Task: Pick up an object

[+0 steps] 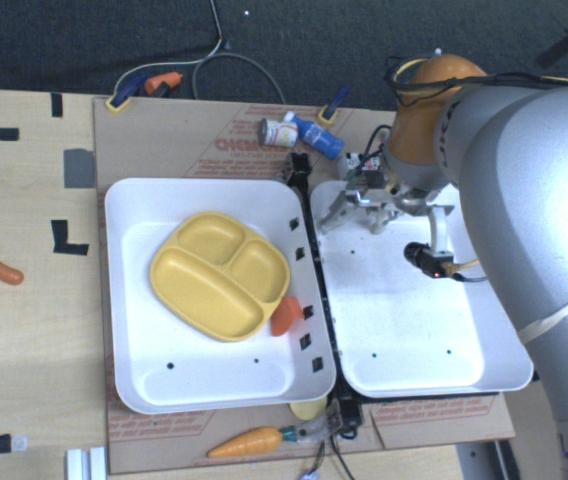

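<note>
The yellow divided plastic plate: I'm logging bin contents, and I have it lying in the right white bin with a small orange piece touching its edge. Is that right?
Not quite. The camera view shows the yellow divided plastic plate lying in the left white bin, not the right one. The small orange piece does sit against its edge.

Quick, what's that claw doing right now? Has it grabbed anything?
Claw: low over the far end of the right bin; whether it is open, closed or holding something cannot be told.
</note>
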Controlling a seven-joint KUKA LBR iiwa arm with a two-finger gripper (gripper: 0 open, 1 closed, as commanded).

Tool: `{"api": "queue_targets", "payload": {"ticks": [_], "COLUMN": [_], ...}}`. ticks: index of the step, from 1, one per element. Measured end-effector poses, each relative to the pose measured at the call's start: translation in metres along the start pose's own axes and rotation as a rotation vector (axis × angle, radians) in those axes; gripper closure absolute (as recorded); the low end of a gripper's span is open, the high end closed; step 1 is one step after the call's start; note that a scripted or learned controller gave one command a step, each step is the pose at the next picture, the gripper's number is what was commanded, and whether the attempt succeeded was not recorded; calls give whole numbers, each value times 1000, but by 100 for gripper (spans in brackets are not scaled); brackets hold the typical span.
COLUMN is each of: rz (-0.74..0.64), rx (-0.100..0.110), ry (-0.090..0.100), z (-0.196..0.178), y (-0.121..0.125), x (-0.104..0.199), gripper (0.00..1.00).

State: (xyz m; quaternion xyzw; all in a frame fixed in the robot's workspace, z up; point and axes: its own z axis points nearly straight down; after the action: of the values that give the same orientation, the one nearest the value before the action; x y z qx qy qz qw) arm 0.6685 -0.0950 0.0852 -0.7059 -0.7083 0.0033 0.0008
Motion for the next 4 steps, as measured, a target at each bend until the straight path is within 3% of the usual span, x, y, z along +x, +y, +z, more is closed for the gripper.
{"api": "queue_targets", "payload": {"ticks": [1, 2, 3, 4], "rz": [3, 1, 0, 0], "rx": [-9, -8, -8, -8], "ry": [1, 3, 2, 0], "z": [-1, 0, -10, -10], "y": [-32, 1, 1, 1], "x": [-1, -7, -7, -7], "gripper": [0, 0, 100, 0]}}
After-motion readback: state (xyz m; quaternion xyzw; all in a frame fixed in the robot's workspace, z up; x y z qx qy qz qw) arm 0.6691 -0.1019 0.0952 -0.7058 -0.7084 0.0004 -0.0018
